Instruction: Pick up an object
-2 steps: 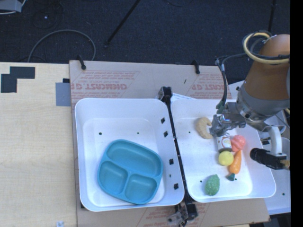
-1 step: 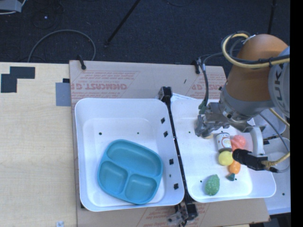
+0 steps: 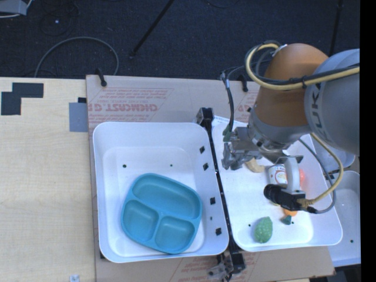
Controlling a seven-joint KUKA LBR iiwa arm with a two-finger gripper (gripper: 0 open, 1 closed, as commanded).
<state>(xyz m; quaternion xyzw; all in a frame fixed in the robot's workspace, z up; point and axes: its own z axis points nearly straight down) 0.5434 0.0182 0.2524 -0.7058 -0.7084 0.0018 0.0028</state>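
Over the right bin point(image 3: 244, 201), close to its inner wall and toward its far end, we find the gripper point(image 3: 232, 160) lowered on the grey arm point(image 3: 335, 98), which reaches in from the right with its orange band point(image 3: 288, 87) above the wrist. From this slant we cannot tell whether the jaws are open or closed, and we see nothing held between them.

Contents of the right bin, as observed:
- A green lump point(image 3: 263, 230) lies on the bin floor toward the near end, well apart from the gripper and clear of the walls.
- A pale, rounded item point(image 3: 255, 167) lies just beside the gripper on its right, partly covered by the wrist hardware; we cannot tell what it is.
- An orange-red item point(image 3: 302, 176) shows farther right, mostly hidden behind the wrist.
- A small orange scrap point(image 3: 288, 219) sits between the green lump and the orange-red item; it is too small to identify.

The left bin point(image 3: 111, 157) holds a blue divided tray point(image 3: 161, 213) with three compartments, lying flat in the near half of the bin and turned at an angle to its walls. We see nothing in the compartments.

Both bins stand side by side, touching along a dark middle rail point(image 3: 212, 175), on a cardboard sheet point(image 3: 135, 101) with reversed red print. The sheet lies on the pale wooden desk point(image 3: 41, 187), which carries grey and black patches point(image 3: 76, 116) near its far left.
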